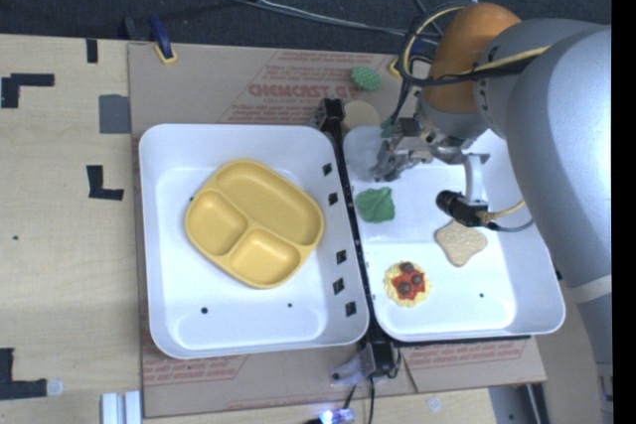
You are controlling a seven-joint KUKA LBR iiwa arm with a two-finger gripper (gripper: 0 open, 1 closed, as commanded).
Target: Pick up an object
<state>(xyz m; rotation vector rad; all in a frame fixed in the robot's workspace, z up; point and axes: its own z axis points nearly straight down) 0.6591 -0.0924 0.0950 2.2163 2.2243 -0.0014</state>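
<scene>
Nearest the lens loomed the grey arm, reaching in from three o'clock so its hand hung low over the right bin. Whether that hand was apart or together could not be told. Just beyond it, at about seven o'clock, lay a green leaf toy, likely the target. A toast piece and small pizza lay loose toward five o'clock; a yellow divided tray sat in the left bin.
</scene>
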